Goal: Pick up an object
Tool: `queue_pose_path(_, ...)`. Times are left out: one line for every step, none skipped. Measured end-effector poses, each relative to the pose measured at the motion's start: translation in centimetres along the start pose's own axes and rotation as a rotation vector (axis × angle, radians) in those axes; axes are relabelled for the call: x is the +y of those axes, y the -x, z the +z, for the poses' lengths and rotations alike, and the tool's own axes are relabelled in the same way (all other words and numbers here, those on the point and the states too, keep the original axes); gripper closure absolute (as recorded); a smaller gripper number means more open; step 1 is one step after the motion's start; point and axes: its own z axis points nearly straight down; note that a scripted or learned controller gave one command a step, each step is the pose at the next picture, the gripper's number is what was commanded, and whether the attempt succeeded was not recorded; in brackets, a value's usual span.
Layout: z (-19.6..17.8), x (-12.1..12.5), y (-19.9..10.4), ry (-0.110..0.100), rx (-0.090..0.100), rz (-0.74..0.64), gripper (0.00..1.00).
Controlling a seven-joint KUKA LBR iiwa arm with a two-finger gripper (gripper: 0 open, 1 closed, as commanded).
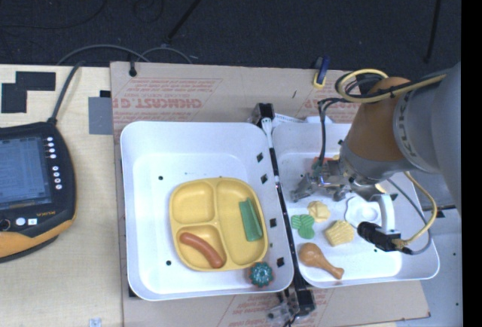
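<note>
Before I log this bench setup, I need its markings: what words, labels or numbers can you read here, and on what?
Red print on the cardboard sheet above the left bin: upside down and blurred, not legible with confidence.
Red print on the cardboard's bottom edge: too small to read.
Screen of the handheld pendant: too blurred to read.

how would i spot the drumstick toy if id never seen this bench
Look in the right-hand white bin, the one the grey arm reaches into. Go to its near edge, below the green leafy toy and the pale yellow pieces. The drumstick is the only brown item there, bulbous at one end and tapering to a thin handle.
</note>
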Motion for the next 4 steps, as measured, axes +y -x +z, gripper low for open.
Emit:
queue_pose_path(0.0, -3.3, -1.0, -0.005, 0.001, 0.004, 0.00)
queue_pose_path(0.0, -8.0, 1.3, -0.003, 0.000, 0.003, 0.00)
queue_pose_path(-1.1, -7.8, 1.5, -0.001, 0.000, 0.011, 1.00)
queue_pose_path(-10.4, -10.0, -5.8, 0.003, 0.002, -0.006, 1.00)
